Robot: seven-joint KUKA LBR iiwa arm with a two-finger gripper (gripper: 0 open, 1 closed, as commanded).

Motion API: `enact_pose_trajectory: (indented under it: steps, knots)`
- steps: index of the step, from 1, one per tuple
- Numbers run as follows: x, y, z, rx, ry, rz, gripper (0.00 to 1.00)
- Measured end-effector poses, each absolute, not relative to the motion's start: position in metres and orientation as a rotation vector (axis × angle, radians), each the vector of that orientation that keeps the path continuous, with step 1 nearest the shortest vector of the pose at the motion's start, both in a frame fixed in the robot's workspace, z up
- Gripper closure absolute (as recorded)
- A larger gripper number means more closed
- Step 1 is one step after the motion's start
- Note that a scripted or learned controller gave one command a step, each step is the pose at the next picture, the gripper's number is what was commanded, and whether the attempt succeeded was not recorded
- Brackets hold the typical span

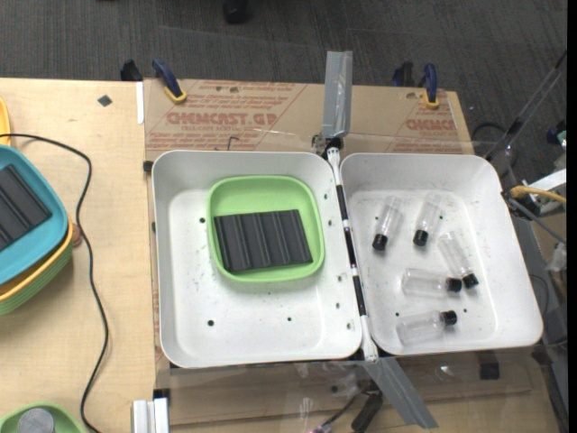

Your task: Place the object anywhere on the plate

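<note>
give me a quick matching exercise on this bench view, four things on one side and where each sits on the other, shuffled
Things:
1. green plate
2. clear vials with black caps
3. dark ribbed mat
4. black cable

Places:
A. on the wooden table left of the bins
B. in the left white bin
C. in the right white bin
D. lying on the green plate

Pairs: 1-B, 2-C, 3-D, 4-A
</note>
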State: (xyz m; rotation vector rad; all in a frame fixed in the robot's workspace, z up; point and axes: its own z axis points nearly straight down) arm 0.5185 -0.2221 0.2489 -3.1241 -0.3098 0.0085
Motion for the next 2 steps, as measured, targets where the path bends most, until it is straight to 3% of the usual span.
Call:
enact_pose_trajectory:
  steps: [2]
  knots:
    - [0.5061,-0.2230,0.2569,-3.125,-0.307,0.007,0.00]
